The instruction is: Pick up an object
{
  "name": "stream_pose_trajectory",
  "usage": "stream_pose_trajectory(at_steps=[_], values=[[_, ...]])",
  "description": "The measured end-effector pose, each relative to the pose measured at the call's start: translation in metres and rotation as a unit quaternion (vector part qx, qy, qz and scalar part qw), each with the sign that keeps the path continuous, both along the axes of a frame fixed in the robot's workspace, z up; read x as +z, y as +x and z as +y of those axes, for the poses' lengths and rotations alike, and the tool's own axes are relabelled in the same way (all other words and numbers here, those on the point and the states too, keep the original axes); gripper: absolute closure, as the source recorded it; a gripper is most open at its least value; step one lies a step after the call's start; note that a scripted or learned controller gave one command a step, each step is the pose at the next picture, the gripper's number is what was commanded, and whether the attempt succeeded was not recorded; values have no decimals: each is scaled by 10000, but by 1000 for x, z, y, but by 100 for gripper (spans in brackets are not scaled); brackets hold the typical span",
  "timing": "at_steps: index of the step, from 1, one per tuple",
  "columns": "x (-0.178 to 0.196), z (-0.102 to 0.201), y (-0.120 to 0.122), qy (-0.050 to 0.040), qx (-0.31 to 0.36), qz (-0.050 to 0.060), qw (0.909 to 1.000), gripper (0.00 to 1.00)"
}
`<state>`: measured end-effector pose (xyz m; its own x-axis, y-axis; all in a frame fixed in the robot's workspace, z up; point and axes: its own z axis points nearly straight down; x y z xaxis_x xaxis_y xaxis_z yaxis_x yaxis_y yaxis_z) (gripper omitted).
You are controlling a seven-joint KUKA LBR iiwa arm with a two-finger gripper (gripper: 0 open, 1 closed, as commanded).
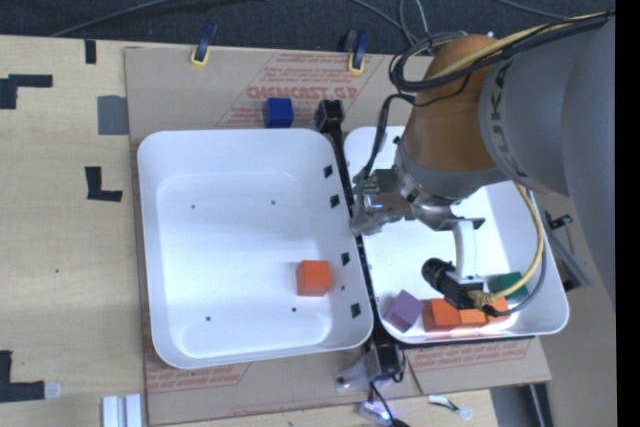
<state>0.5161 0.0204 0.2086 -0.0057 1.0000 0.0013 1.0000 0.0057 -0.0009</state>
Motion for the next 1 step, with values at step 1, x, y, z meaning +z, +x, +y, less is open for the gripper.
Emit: stream_pose_trajectory(at_steps=[1], values=[[21, 53, -9, -1, -6, -6, 10000, 100]])
